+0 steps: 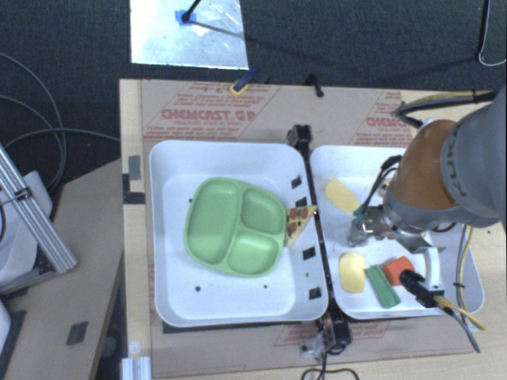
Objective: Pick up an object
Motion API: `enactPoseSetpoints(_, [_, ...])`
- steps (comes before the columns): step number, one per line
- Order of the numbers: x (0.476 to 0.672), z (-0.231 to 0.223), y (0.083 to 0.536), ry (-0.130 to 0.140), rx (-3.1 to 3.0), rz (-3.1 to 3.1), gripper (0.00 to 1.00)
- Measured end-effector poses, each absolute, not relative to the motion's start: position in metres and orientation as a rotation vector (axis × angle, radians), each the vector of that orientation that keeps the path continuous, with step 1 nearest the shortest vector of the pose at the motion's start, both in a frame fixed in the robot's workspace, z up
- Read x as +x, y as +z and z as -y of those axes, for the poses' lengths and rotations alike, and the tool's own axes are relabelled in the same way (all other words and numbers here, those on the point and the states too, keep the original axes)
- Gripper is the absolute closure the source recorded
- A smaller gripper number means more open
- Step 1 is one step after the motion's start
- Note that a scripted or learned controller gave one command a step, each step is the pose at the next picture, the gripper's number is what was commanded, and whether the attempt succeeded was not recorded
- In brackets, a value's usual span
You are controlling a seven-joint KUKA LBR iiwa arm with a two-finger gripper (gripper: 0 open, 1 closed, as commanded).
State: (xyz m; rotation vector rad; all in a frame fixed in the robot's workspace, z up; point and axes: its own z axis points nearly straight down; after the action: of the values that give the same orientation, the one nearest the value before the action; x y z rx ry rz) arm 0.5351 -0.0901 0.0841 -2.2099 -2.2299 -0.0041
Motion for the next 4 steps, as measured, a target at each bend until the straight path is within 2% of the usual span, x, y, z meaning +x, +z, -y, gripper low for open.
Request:
enactPoseSetpoints(1, [0.530,0.031,0.191,-0.015,-2.213,2.238,1.00])
enactPoseSetpoints(2, [0.485,-0.013,0.184,-0.001,-2.211,2.228,1.00])
enactPoseSetpoints(3, [0.486,-0.071,0.184,-0.005,-2.209,2.232,1.00])
enactPoseSetpoints(4, [0.488,-0.095,0.292,-0.019,-2.216,2.236,1.00])
